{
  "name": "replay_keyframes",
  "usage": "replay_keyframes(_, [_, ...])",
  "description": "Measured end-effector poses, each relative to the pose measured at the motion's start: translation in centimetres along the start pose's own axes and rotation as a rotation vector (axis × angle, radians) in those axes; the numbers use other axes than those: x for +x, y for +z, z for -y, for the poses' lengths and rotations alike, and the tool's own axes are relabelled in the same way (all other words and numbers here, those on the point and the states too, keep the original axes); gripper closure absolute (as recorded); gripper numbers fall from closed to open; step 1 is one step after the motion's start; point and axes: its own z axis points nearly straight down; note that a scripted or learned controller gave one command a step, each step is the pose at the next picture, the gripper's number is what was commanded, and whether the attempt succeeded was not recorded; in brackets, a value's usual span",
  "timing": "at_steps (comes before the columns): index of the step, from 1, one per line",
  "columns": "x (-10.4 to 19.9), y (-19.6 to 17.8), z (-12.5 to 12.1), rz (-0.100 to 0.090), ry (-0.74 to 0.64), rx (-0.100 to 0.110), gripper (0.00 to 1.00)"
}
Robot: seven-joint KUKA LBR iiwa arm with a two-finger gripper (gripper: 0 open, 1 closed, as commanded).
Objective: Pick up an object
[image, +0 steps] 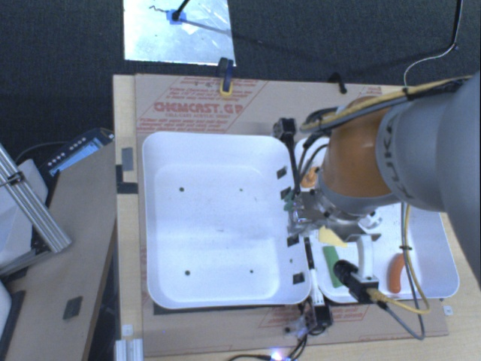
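Start at the left bin [218, 224]: your pick is not there. The arm [391, 156] reaches over the dividing rims, and its gripper [306, 220] hangs low at the inner edge of the right bin [443, 277]. The wrist hides it, so you cannot tell whether it is open or closed, or whether it has anything.

Just right of it a yellow piece [334, 238] lies touching a green piece [330, 259]. An orange piece [394, 274] lies apart, farther right.

You look to be in the approach or descent, with no grasp showing. The next move calls for centring over one piece, likely the yellow or the green, and staying clear of the bin wall.
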Motion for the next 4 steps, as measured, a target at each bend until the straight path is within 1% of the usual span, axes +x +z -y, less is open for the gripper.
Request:
replay_keyframes(1, [3.0,-1.2,-12.7,0.0,-0.007,-0.034,1.0])
replay_keyframes(2, [4.2,-15.5,-6.8,-0.003,-0.007,-0.04,1.0])
replay_keyframes(3, [11.6,-20.5,-5.1,-0.004,-0.013,-0.031,1.0])
replay_keyframes(4, [19.6,-24.3,-4.6,-0.004,-0.013,-0.029,1.0])
